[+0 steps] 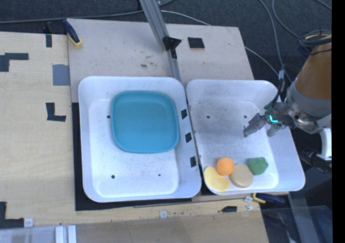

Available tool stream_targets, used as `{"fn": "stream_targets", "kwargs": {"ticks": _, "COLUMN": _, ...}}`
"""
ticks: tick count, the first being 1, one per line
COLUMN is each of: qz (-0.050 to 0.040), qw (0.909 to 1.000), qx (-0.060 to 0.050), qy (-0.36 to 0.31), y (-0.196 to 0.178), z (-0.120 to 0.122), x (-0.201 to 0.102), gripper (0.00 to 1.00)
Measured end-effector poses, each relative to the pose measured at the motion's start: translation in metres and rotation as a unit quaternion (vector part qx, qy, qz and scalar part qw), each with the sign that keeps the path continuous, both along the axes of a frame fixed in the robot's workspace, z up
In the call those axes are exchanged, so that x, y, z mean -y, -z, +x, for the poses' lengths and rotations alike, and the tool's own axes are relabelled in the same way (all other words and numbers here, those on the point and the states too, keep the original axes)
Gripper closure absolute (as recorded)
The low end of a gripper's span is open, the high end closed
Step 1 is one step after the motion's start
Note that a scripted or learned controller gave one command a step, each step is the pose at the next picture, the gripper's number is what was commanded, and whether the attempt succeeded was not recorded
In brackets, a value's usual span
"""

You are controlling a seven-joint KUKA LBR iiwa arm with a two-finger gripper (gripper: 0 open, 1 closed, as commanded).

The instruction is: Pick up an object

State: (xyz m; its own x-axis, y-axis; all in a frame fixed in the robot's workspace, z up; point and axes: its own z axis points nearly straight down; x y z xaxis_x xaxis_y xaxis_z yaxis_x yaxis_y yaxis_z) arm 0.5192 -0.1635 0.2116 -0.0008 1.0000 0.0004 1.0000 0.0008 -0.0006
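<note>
Camera view, from above at a slant: the fingers point(252, 127) stand spread with nothing between them, one grey finger pointing down-left over the right bin's floor and the other, shorter in this view, just beside it to the right. The gripper point(262, 127) hangs over the right side of the right bin point(215, 94), with a small teal light at its base, and the arm point(315, 83), orange above the grey wrist, reaches in from the right. Below the gripper and apart from it, four small things sit clustered along the bin's near wall: an orange ball point(225, 166), a flat yellow piece point(214, 180) touching it on the lower left, a tan round piece point(242, 176) touching the ball on the right, and a green lump point(258, 165) just right of the tan one. In the left bin point(91, 129) lies a blue square plate point(144, 122) with rounded corners, flat on the floor toward the far side.
</note>
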Motion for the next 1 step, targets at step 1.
{"fn": "stream_targets", "kwargs": {"ticks": 1, "qz": 0.0000, "qw": 1.0000, "qx": 0.000, "qy": 0.000, "y": 0.0000, "z": 0.0000, "x": 0.0000, "gripper": 0.00}}
